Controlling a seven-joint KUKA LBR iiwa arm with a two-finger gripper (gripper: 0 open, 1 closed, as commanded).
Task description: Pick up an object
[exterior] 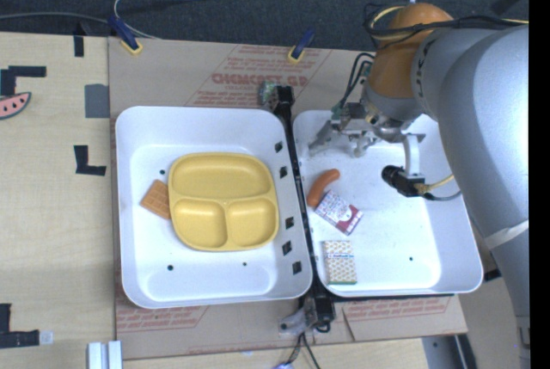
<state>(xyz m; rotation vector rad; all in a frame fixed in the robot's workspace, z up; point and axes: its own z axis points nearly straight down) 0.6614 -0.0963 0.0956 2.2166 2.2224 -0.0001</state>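
The arm is reaching in from the right, and its gripper [344, 135] is hanging over the far left corner of the right bin [430, 255]. Whether it is open or closed cannot be told, and nothing is visibly held. Just nearer, an orange sausage [323, 186] is lying in that bin, with a small patterned packet [339, 213] beside it and a boxy carton [339, 261] nearer still. The left bin [142, 273] is carrying a yellow divided tray [225, 199] overlapping a cracker [156, 199].
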